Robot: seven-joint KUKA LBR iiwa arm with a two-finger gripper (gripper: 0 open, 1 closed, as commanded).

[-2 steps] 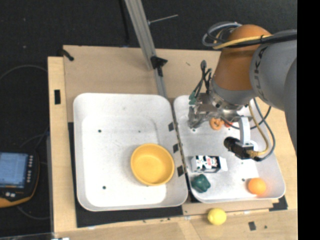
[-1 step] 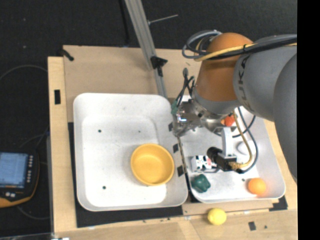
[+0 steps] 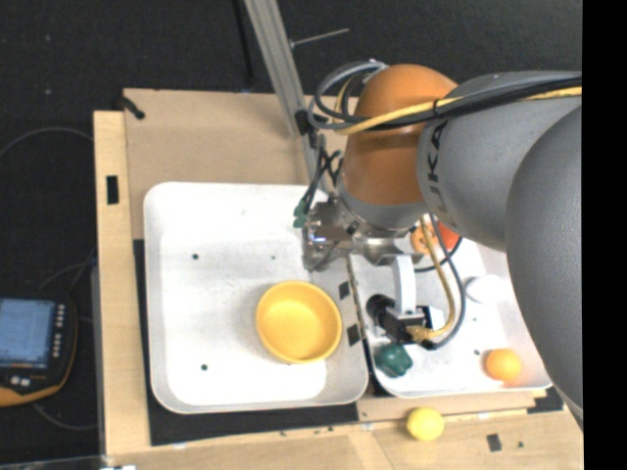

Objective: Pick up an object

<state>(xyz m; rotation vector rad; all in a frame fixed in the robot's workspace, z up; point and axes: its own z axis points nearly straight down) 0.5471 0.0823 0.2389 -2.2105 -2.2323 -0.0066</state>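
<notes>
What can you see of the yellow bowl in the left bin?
The yellow bowl is round, smooth and plastic-looking, one solid yellow with a slightly paler rim. It sits upright, mouth up, with nothing visible inside. It rests on the floor of the left bin, toward the bin's lower right, close to the divide between the bins. Nothing else appears to touch it.

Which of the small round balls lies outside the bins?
The yellow ball lies on the bench below the right bin. The orange ball sits inside that bin, near its lower right corner.
</notes>
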